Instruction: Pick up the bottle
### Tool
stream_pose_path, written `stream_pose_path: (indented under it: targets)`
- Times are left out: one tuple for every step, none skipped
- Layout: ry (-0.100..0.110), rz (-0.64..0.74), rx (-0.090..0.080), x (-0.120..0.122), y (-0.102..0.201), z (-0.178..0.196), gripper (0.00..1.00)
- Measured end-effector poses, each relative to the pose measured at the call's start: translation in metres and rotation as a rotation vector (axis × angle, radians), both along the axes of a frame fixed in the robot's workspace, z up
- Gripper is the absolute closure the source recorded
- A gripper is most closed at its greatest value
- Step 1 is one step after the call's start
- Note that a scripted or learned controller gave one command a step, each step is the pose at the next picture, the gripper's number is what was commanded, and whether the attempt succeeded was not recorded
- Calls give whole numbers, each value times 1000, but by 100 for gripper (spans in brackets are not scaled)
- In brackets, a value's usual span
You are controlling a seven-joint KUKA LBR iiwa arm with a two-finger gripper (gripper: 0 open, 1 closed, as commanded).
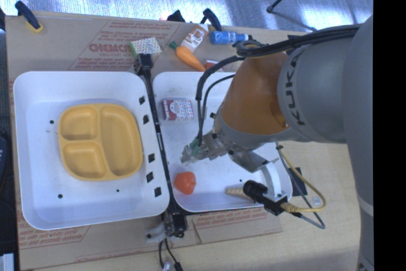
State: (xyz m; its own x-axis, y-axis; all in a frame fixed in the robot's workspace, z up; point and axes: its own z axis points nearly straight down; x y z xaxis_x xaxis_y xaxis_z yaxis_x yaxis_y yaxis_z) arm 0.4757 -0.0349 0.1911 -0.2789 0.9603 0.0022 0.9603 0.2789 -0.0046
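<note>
While outside the bins, bottle [192, 39], well beyond jaws [192, 152].

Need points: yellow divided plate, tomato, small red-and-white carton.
yellow divided plate [100, 141]: camera view, centre ridge where compartments meet.
tomato [185, 183]: camera view, middle of its red top.
small red-and-white carton [177, 109]: camera view, middle of upper face.

Pincer [192, 152] above right bin [166, 136]

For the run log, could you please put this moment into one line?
arm: over right bin | gripper: low, above red ball | bottle: on bench beyond bins, not held | yellow tray: left bin
</note>
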Motion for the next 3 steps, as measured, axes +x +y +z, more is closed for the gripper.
stream_pose_path:
  targets:
    - [-5, 408, -1, 1, 27, 66, 100]
    - [-1, 415, 0, 0, 85, 44, 100]
    - [-3, 277, -1, 0, 110, 88, 100]
